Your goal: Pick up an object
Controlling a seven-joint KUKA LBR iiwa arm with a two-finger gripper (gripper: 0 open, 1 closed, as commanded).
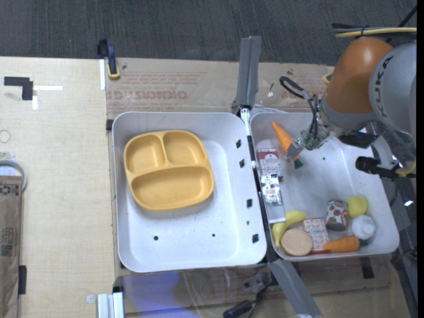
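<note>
Two white bins are sitting side by side on the tabletop (pixel 59 197), and in the right bin (pixel 381 197) the end effector (pixel 296 151) is hovering at upper centre-right, apparently pinching an orange carrot (pixel 281 136), while a yellow divided plate (pixel 169 169) is lying in the left bin (pixel 185 244).

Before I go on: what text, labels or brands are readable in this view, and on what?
"KUKA", partly visible, on the grey arm.
Red mirrored lettering on the cardboard sheet behind the bins: too blurred to read.
Red-and-white packet and small can in the right bin: printing too small to read.
</note>
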